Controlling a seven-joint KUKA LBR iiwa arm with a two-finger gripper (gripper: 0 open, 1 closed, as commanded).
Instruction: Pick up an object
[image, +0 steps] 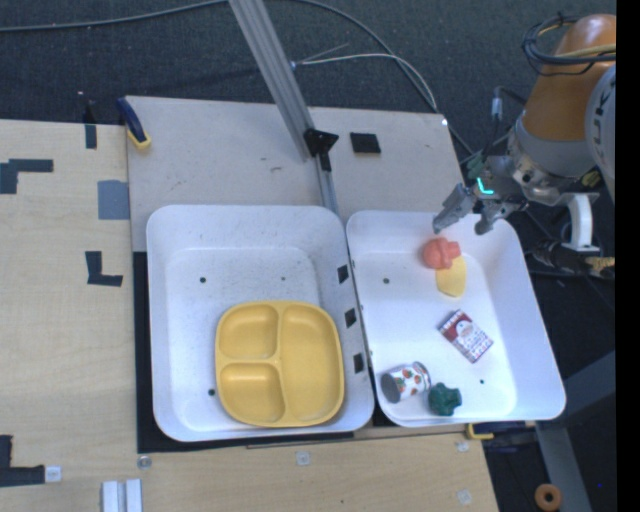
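My gripper (468, 214) hangs over the far edge of the right bin (530, 330), its two fingers spread apart with nothing between them. Just below and left of the fingertips lies a pink-red lumpy object (439, 252), touching a yellow piece (452, 277) on its near side. Further toward the front sit a small red-and-white packet (466, 335), a little red-and-white can (405, 381) on its side, and a green object (445, 399) next to the can.
The left bin (175, 300) holds a yellow divided plate (280, 362). A slanted metal pole (285, 85) rises behind the bins, and cables run across the dark floor at the back. The arm's orange-banded body (565, 95) stands at the right.
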